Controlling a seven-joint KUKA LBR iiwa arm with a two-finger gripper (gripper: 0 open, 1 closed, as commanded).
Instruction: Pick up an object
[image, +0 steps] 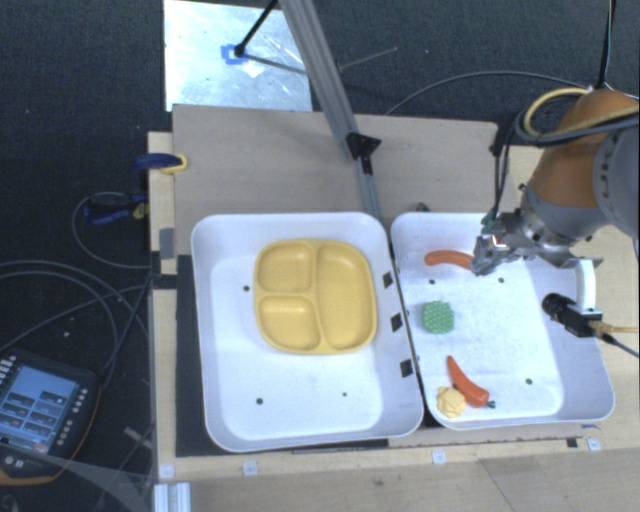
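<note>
An orange sausage-shaped toy (447, 259) lies at the back of the right bin (540, 350). My gripper (486, 256) hangs at that toy's right end, low over the bin floor. A green knobbly ball (437, 317) sits near the bin's left wall. A red-orange carrot (467, 382) and a small yellow piece (451, 402) lie in the front left corner of the same bin.
The left bin (230, 400) holds a yellow three-compartment plate (314, 295). A slanted grey pole (325, 70) crosses above the bins' back. A black fitting (566, 313) on the arm juts over the right bin's right side.
</note>
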